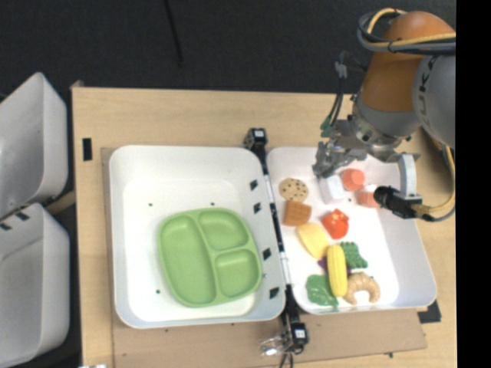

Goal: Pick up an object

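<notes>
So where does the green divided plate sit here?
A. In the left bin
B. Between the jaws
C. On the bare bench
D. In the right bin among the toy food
A: the green divided plate lies flat in the left bin, while the toy food sits in the right bin.

floor (192,29): dark | bench (176,113): light wood | white furniture (27,144): left edge | light: even
</notes>
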{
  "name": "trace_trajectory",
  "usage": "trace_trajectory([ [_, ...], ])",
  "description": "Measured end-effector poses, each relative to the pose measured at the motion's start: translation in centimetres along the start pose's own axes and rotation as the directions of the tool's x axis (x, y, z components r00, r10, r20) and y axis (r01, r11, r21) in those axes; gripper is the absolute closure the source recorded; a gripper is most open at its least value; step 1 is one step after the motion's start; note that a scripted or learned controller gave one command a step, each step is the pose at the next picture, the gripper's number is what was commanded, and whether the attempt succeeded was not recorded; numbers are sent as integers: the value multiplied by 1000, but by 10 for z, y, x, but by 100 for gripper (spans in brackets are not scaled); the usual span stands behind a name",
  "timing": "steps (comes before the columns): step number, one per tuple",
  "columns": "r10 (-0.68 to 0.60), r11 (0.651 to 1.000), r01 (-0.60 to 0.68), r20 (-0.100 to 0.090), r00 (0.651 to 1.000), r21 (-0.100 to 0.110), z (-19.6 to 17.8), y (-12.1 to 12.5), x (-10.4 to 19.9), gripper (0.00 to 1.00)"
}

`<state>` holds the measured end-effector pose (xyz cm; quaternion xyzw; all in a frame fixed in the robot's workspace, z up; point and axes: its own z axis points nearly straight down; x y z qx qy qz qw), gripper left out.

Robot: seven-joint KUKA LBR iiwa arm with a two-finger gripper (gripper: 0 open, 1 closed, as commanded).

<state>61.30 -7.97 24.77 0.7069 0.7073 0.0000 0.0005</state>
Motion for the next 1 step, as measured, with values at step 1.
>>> trace_trajectory([
  [1,-1,1000,1,0,1000,2,-2,-7,6,100],
])
